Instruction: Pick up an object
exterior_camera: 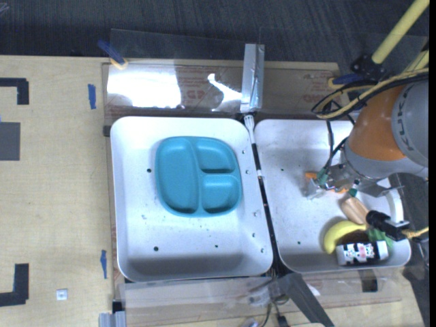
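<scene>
White plastic bins sit side by side. In the left bin (136, 251) a blue divided plate (198, 175) lies centred, with bare floor all round. In the right bin (286, 237) a banana (338, 234) and a small bottle (364, 251) crowd the near right corner. The gripper (325, 180) hangs just above them; its grip cannot be judged. The bin's left half lies open.

Two bins sat side by side on the surface (48, 203). A divided plate (199, 176) lay in the left bin (129, 251). In the right bin (293, 244), a banana (340, 235), bottle (364, 252) and pincer (325, 180) crowded its 4 o'clock corner
</scene>
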`<state>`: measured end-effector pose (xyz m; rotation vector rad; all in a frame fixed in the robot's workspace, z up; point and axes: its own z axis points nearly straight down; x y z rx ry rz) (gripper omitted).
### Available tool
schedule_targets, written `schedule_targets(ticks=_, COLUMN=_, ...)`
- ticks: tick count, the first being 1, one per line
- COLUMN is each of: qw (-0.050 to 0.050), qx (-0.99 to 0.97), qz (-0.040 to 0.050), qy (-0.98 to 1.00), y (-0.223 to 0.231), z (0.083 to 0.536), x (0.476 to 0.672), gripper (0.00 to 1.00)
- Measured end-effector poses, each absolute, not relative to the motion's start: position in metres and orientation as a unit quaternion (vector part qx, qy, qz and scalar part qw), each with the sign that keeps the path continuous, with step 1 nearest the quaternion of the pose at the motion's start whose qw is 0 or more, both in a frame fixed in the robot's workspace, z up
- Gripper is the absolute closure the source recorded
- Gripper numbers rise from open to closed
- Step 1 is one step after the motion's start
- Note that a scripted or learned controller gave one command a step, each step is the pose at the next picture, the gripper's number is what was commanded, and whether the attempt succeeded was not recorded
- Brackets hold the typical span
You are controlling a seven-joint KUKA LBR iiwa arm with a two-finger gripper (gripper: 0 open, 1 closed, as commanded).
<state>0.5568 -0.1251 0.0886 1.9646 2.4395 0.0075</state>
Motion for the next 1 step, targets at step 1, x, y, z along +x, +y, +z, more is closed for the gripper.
schedule_targets(ticks=1, qw=0.005, qx=0.614, qz=0.0041, qy=0.789, y=-0.0630, z=0.1904, x=0.6413, gripper=1.00)
